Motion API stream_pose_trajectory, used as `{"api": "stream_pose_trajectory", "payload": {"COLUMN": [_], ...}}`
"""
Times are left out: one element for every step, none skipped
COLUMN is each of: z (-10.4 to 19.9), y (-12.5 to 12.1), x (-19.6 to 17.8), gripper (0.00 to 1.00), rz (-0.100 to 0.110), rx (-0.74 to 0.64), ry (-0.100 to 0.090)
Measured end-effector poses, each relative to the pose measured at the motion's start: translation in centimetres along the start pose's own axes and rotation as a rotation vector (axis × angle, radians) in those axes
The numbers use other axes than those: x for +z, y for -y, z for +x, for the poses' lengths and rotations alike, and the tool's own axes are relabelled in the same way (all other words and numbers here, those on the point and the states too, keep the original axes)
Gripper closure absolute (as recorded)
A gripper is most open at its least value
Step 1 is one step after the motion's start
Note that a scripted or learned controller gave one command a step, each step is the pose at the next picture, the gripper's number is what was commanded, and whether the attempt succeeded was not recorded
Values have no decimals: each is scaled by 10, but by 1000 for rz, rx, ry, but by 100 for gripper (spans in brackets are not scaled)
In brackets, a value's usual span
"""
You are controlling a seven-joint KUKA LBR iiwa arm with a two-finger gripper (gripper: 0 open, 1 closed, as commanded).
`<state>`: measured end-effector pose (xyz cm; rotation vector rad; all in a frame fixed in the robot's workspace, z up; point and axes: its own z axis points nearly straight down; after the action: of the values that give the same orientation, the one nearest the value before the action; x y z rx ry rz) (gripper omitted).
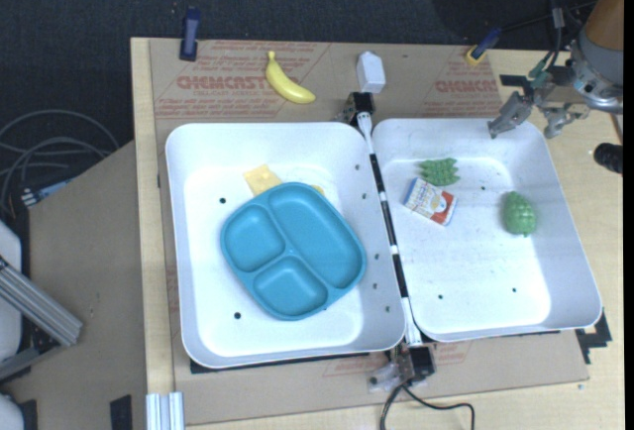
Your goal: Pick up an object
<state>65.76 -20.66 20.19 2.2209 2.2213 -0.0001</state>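
Green lumpy toy [518, 213], leafy piece [438, 169] and small carton [430, 200] lie loose in the right bin [495, 309], upper right of frame. Hand [530, 113] hovers at the bin's top rim, fingers spread wide, holding nothing, probably poised to descend.

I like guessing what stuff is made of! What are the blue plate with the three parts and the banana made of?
The blue plate looks like smooth plastic: one even colour, rounded moulded compartments, a soft sheen. The banana, lying on the board above the left bin, is probably a plastic toy, since its yellow is very even and unblemished, though the picture cannot rule out a real one.
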Motion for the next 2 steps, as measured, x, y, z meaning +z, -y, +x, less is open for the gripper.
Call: {"api": "stream_pose_trajectory", "payload": {"z": [55, -17], "y": [74, 11], "x": [114, 81], "gripper": [0, 0], "rz": [-3, -3], "rx": [-1, -1], "ry": [0, 0]}}
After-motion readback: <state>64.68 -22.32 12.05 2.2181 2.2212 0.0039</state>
